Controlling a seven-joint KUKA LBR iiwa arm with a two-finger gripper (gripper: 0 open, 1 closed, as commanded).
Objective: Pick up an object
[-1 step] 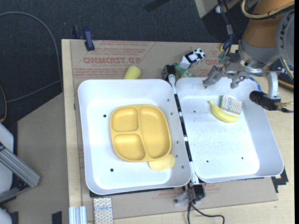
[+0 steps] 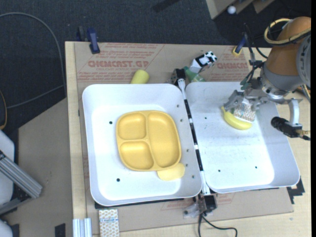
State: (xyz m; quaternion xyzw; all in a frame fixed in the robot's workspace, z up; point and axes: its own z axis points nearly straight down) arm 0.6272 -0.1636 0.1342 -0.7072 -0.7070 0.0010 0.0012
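1. My gripper (image 2: 241,108) is down in the shallow white right-hand bin (image 2: 256,167), near its back edge, hanging off my grey arm with the orange band (image 2: 286,51) that comes in from the right.
2. Honestly can't tell whether my jaws are apart or together; from this angle they blur into a pale speckled lump.
3. The curved yellow banana-shaped object (image 2: 236,121) lies right under my jaws and a touch in front of them, on the bin floor. It looks to be touching my fingertips, but I can't see it between them.
4. Well off to the left of my jaws, in the other shallow white bin (image 2: 98,147), sits a yellow plastic plate with three compartments (image 2: 148,140), with a pale yellow flat piece (image 2: 172,172) poking out from under its front edge.
5. Behind and left of my jaws, outside the bins on the cardboard sheet (image 2: 118,58), there's a small yellow cylinder (image 2: 139,76) and a black-and-white toy figure (image 2: 204,60).
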